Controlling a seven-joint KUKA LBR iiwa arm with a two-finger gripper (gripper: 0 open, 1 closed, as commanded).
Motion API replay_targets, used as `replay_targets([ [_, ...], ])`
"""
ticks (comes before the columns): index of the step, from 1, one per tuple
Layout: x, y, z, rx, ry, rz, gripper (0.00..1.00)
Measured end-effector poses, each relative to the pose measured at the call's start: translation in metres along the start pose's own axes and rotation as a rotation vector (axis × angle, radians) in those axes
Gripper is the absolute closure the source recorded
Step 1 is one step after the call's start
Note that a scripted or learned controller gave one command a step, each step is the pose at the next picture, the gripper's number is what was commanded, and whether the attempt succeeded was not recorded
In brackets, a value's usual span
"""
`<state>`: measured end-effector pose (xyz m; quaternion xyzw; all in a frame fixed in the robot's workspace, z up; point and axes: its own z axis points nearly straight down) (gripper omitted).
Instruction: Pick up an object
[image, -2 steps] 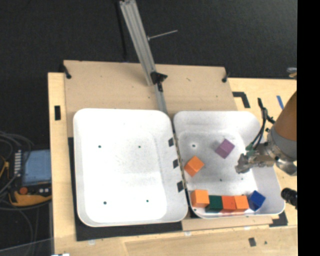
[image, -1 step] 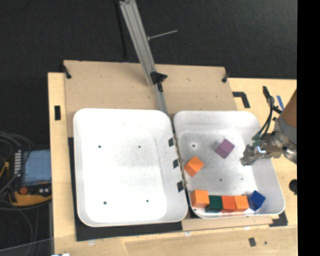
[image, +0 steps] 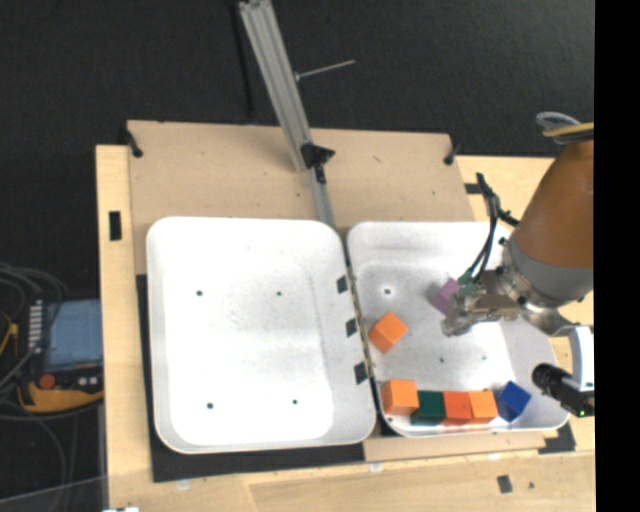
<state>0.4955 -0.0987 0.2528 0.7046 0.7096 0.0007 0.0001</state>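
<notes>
My gripper (image: 458, 320) hangs over the middle of the right bin (image: 400, 245), reaching in from the right. A small purple block (image: 444, 294) sits just up and left of the gripper, right against it; I cannot tell whether it is held. An orange cube (image: 388, 331) lies tilted on the bin floor to the gripper's left, apart from it. Along the bin's front wall stands a row of blocks: orange (image: 402, 396), green (image: 431, 406), two more orange (image: 470, 405) and blue (image: 513, 399).
The left bin (image: 170, 300) lies beside the right one, with a clipped divider between them. A slanted metal rail (image: 285, 90) rises behind the bins. Cables and a blue box (image: 72, 335) sit off the bench at the left.
</notes>
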Motion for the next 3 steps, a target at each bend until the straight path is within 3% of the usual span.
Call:
replay_targets([
  [2,0.116,0.021,-0.007,-0.001,0.001,-0.002,1.00],
  [3,0.166,0.025,0.012,0.004,0.000,0.000,1.00],
])
